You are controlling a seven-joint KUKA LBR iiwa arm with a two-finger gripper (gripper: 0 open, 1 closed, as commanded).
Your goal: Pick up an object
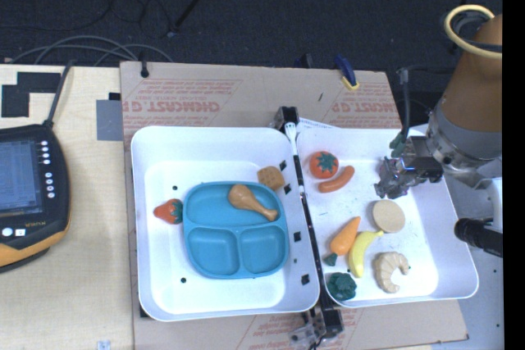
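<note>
Hovering with fingers unreadable, apart or together impossible to tell, nothing visibly between them: dark two-finger gripper (398,176) over the right white bin (459,279); just near of it, a pale round biscuit-like disc (388,216); left of that, an orange plastic carrot (345,234), a yellow banana (362,252); approach step, seemingly; next, descending squarely onto the disc before closing.
</note>
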